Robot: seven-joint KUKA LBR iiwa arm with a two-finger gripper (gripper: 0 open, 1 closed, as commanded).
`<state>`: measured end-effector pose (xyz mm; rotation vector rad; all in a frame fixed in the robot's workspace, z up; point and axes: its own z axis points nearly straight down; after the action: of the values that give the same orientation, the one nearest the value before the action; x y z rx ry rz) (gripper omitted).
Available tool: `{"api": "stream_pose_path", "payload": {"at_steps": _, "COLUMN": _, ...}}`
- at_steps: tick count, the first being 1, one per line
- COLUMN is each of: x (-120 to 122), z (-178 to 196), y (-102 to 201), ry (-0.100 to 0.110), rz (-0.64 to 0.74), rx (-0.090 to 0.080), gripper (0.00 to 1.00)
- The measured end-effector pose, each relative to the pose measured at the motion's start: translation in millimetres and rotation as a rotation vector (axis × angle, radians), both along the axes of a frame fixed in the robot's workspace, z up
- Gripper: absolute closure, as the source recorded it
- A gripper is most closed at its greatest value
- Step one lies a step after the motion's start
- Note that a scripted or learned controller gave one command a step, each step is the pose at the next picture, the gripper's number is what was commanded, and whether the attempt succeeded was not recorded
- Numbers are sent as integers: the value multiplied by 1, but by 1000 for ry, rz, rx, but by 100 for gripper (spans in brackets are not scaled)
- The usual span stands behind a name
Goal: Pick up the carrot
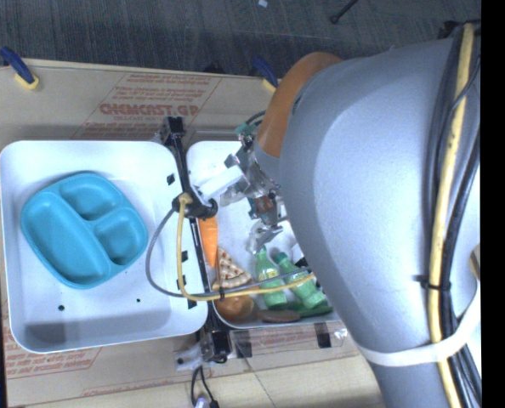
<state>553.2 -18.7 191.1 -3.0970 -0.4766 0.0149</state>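
A dark carpeted floor surrounds the bench (108,100), whose cardboard-lined top carries two shallow white bins side by side. In the left bin (14,253) you have a blue divided plate (82,226) lying flat, well apart from anything the task concerns. The right bin (203,155) is largely covered by the grey arm (380,211), whose orange band (291,100) sits above the wrist.

Look for the carrot (208,239) against the right bin's left wall, just beside the divider between the bins. It lies with its long axis running up and down the view, nearly parallel to that divider. Beside its lower end you can see a waffle-patterned piece (232,268), green items (288,287) and a brown rounded item (234,305), all crowded near the bin's lower edge. A yellow cable (181,253) loops across the divider close to the carrot.

The tool (266,221) hangs over the right bin, to the right of the carrot and slightly above its middle in the view, apart from it. Whether the tool is released or clenched you cannot tell from here; nothing shows grasped in it. My judgement: the coming move turns on shifting leftward toward the divider and closing across the carrot's narrow width, with the wall and cable leaving little room on that side.
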Motion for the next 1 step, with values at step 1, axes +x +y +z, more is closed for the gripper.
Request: {"api": "stream_pose_path", "payload": {"at_steps": 1, "x": 0, "z": 0, "y": 0, "ry": 0, "rz": 0, "rx": 0, "gripper": 0}}
